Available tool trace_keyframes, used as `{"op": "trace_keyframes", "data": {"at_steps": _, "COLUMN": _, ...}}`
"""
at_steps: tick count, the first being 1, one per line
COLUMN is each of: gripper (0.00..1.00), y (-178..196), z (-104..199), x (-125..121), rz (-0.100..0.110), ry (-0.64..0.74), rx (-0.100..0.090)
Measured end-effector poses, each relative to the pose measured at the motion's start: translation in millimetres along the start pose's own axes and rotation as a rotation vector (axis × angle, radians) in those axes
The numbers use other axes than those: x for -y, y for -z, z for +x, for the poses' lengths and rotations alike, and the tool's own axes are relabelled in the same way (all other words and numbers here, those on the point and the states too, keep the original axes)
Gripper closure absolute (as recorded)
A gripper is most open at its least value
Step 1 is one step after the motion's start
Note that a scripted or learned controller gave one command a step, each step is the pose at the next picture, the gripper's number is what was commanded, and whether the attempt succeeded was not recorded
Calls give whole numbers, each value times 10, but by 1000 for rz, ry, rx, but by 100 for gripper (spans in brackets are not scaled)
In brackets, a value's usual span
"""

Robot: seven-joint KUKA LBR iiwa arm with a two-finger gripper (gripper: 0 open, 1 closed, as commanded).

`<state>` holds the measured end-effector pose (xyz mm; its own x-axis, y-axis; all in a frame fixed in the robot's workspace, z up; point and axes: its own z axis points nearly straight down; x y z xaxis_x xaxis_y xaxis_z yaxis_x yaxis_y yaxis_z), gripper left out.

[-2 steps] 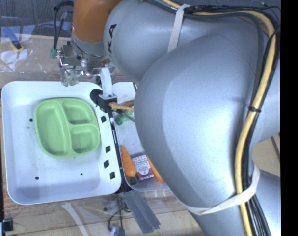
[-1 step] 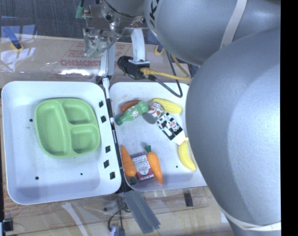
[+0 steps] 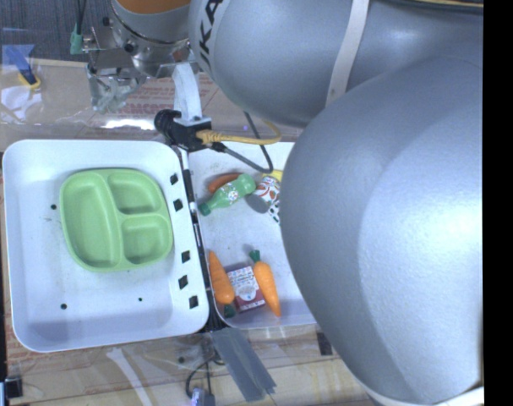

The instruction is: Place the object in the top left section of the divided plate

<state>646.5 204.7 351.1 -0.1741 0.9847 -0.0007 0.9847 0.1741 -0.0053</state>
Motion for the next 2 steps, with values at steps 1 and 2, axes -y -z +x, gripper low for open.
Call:
{"op": "trace_keyframes", "data": {"at_steps": 1, "gripper": 100, "y": 121, "z": -53, "x": -83, "rz": -6, "ry": 127, "rx": 0}}
{"op": "trace_keyframes", "data": {"at_steps": 2, "gripper": 100, "y": 938, "z": -272, "x": 10, "rz": -9, "ry": 199, "rx": 0}}
